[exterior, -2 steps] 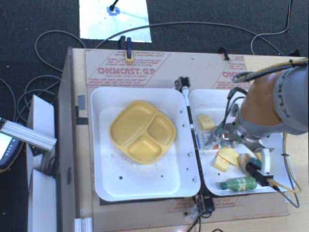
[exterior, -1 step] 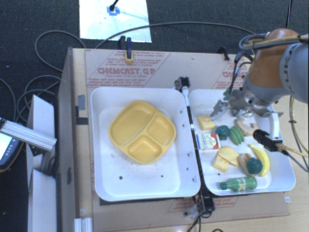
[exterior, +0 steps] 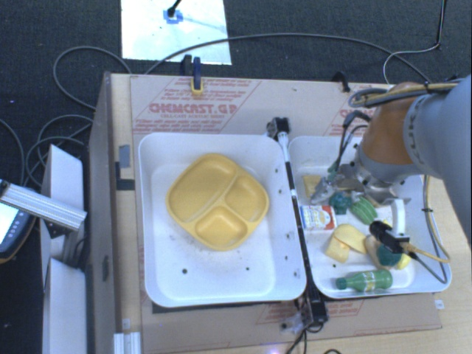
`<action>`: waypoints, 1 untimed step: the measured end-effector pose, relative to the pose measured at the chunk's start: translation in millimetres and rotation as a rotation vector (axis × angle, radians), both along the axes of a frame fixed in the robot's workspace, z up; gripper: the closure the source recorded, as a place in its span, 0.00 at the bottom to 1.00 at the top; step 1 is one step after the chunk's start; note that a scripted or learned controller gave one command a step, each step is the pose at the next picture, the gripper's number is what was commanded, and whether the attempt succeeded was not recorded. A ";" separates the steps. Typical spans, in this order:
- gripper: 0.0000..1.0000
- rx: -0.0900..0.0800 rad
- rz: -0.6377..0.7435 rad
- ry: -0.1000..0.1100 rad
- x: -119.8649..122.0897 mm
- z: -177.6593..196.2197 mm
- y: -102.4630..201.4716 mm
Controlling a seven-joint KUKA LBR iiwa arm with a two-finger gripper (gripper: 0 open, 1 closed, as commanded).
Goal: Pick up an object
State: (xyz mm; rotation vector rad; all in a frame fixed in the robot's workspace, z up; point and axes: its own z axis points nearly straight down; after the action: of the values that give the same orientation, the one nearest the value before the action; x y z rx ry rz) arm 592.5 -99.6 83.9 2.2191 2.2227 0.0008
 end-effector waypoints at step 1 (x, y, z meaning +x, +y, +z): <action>1.00 0.000 0.002 -0.001 0.7 10.1 0.0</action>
State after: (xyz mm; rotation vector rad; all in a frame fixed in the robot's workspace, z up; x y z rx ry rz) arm 593.2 -99.7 94.0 2.2164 2.2239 0.0016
